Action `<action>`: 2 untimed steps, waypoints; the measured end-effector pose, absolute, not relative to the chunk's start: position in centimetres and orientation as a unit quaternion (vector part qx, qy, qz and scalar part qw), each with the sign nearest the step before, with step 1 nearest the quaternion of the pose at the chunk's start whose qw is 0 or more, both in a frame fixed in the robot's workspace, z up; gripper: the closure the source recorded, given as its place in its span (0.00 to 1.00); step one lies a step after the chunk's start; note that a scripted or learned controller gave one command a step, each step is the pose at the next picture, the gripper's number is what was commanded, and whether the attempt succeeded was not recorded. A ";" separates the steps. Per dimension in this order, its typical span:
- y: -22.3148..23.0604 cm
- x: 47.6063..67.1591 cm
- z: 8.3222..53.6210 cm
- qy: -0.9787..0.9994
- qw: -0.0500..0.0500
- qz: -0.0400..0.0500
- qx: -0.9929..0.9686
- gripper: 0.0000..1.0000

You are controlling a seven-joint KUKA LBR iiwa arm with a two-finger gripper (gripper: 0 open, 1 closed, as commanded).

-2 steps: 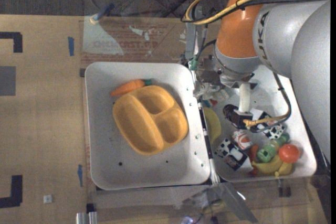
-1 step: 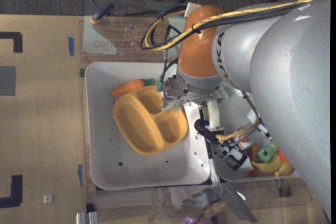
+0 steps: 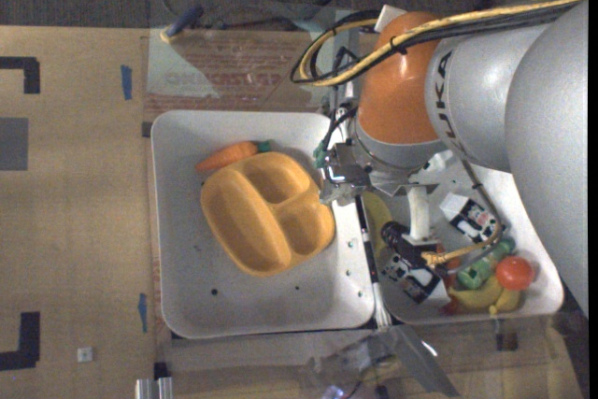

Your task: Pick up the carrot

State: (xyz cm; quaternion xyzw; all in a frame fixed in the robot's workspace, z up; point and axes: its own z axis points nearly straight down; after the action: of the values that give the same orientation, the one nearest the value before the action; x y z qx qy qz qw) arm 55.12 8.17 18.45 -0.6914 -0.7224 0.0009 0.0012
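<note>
Carrot point(image 3: 230, 154) lying in the left bin point(image 3: 177, 229), tucked against the upper-left edge of the yellow divided plate point(image 3: 264, 213), green top pointing right. Untouched. Gripper point(image 3: 333, 175) just off the plate's right rim, over the seam with the right bin point(image 3: 542, 294); grip state impossible to tell. Beyond the plate's right: banana point(image 3: 481, 296), tomato point(image 3: 514, 273), small cartons.

Carrot point(image 3: 228, 155): orange w/ green tip. Divided plate point(image 3: 266, 212): yellow-orange. Both bins white – left bin point(image 3: 187, 294), right bin point(image 3: 533, 201). Arm point(image 3: 505, 89) grey, orange band point(image 3: 402, 93), yellow & black cables. Right bin: red ball point(image 3: 514, 273), yellow banana point(image 3: 481, 297), green piece point(image 3: 474, 274), black-and-white items. Bench point(image 3: 75, 201) tan w/ blue tape bits, black marks.
</note>
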 end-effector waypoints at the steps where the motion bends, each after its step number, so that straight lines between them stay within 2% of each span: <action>1: 4.9 52.9 34.8 -0.535 -0.001 0.000 -0.845 1.00; 2: 10.8 57.2 27.3 -0.623 0.001 0.002 -0.782 1.00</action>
State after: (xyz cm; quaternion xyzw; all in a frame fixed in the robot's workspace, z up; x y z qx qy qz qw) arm 57.17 10.77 27.29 -0.7821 -0.6232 0.0016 0.0012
